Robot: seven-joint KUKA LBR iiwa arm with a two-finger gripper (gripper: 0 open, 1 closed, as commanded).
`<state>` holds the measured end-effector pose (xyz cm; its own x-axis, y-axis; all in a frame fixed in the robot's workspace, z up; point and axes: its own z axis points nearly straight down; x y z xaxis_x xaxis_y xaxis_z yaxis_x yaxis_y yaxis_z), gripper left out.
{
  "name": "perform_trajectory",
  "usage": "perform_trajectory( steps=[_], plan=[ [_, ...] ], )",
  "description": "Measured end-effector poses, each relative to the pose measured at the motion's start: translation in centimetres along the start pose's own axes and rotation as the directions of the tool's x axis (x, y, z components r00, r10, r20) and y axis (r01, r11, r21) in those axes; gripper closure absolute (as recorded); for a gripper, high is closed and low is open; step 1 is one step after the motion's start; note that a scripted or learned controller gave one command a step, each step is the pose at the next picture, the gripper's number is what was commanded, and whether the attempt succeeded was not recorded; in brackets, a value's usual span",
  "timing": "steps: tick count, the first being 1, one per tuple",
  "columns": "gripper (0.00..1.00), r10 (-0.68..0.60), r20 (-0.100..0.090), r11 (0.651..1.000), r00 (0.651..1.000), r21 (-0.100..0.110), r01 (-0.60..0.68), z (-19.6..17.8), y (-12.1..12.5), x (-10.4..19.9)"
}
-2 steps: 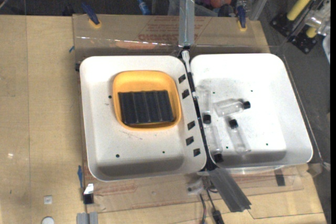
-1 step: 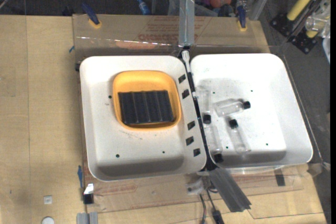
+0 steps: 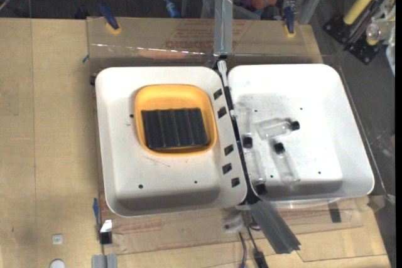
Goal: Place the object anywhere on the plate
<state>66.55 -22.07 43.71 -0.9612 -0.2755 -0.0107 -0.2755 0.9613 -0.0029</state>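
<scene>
You've got an orange plate (image 3: 175, 118) w/ dark ribbed insert in left bin (image 3: 119, 135). Clear bottles (image 3: 276, 128) lie in right bin (image 3: 326, 110).

fixed overhead, slanted down | faces bench (image 3: 38, 135) from front edge | mid-range, takes in both white bins: left bin (image 3: 119, 185), right bin (image 3: 339, 135) | clutter beyond far edge

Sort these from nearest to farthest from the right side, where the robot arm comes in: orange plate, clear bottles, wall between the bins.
1. Clear bottles, in the right bin.
2. Wall between the bins, in the middle.
3. Orange plate, in the left bin.
</scene>
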Motion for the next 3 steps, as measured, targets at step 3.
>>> perform_trajectory(
  steps=[3],
  plan=[
    [1.0, -0.713, 0.002, 0.701, 0.701, -0.002, 0.713, 0.03, -0.11, -0.24]
  ],
)
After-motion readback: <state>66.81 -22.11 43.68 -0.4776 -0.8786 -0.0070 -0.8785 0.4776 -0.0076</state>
